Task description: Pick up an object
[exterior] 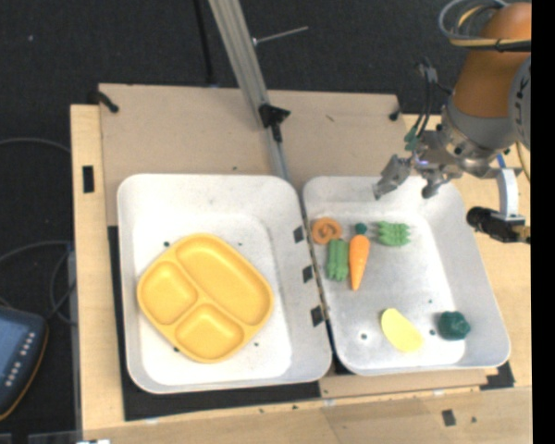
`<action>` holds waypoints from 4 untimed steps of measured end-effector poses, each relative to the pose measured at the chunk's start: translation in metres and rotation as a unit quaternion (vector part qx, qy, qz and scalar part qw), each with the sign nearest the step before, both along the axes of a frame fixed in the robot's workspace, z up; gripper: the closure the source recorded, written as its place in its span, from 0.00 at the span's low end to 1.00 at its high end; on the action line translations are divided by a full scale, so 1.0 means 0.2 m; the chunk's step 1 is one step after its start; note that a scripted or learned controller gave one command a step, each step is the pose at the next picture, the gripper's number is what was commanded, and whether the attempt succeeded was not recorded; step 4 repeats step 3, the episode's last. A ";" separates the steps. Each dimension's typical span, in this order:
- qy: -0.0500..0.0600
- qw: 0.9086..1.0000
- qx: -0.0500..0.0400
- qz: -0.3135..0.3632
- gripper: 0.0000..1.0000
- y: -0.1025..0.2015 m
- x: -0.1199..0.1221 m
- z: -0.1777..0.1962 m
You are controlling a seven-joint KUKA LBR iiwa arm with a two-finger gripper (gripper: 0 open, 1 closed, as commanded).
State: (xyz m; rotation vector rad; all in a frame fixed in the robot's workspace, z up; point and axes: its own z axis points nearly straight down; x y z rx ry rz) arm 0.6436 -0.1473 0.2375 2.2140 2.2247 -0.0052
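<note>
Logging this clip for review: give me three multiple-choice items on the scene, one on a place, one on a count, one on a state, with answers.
1. Where does the yellow three-compartment plastic tray lie?
A. left white bin
B. right white bin
C. bare bench

2. How many small toy items lie in the right bin?
A. three
B. six
C. nine

3. The two-finger gripper is
A. open, holding nothing
B. shut on the carrot
C. shut on the tray

Key: 1 A, the tray sits in the left bin. 2 B, six in the right bin. 3 A, the gripper has spread fingers above the bin's far edge.

counter (194, 128): tan board | left white bin (139, 202) and right white bin (472, 276) side by side, touching | metal post (240, 44) rises behind them
</note>
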 end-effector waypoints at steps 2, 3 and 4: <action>-0.004 1.000 0.003 0.000 0.00 0.59 -0.03 0.06; 0.001 1.000 0.003 0.002 0.00 1.05 -0.25 -0.04; 0.001 1.000 0.003 0.002 0.00 1.05 -0.25 -0.04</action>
